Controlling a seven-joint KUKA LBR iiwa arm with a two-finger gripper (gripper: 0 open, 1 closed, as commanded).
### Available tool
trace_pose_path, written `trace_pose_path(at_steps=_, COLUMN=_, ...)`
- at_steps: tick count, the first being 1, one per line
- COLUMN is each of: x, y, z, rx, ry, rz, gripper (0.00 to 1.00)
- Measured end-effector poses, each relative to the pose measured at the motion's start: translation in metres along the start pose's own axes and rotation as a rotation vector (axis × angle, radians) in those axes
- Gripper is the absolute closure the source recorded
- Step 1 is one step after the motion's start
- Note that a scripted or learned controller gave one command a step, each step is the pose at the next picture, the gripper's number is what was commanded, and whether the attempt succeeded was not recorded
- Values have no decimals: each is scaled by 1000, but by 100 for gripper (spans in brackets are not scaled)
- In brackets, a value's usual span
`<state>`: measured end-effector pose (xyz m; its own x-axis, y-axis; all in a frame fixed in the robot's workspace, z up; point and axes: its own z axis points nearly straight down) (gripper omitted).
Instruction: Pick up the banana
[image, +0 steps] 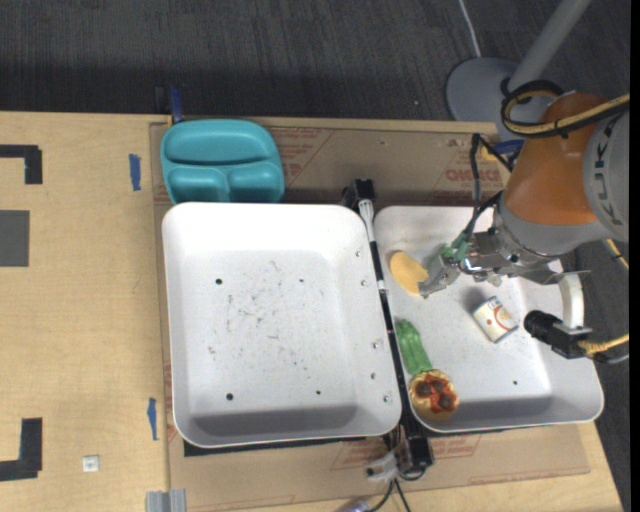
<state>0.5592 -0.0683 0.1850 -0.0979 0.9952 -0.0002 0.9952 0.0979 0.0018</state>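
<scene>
Dark carpet runs across the top of the frame, and below it I see the tan bench (80, 330) with black and blue tape marks down its left side. At upper centre-left sits a teal divided tray (222, 160), touching the back edge of the left bin (270, 320), which fills the middle of the picture, white and scuffed with faint marks. A black clamp (360, 192) sits at the top of the seam between the two bins.

Moving right, the right bin (520, 395) holds the banana (406, 272) in its upper left corner, a short yellow piece lying close to the dividing wall. Below it, along the same wall, lies a green item (412, 345), and just under that a round red and yellow object (434, 392) near the bin's lower left corner. A small white carton (494, 319) lies mid-bin.

From the right edge I see the arm (565, 180), its orange band above the wrist, reaching down over the bin. My gripper (436, 280) sits just beside the banana's right end; I cannot tell how its fingers stand, nor whether they touch the fruit.
</scene>
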Motion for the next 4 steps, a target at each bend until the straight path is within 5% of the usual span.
trace_pose_path(at_steps=1, x=49, y=-76, z=1, rx=3, ry=1, rz=-100, gripper=0)
trace_pose_path(at_steps=2, x=125, y=-68, z=0, rx=1, ry=1, rz=-205, gripper=0)
trace_pose_path(at_steps=3, x=188, y=-61, z=44, rx=-2, ry=-1, rz=145, gripper=0)
trace_pose_path(at_steps=4, x=241, y=-57, z=99, rx=2, ry=0, rz=-56, gripper=0)
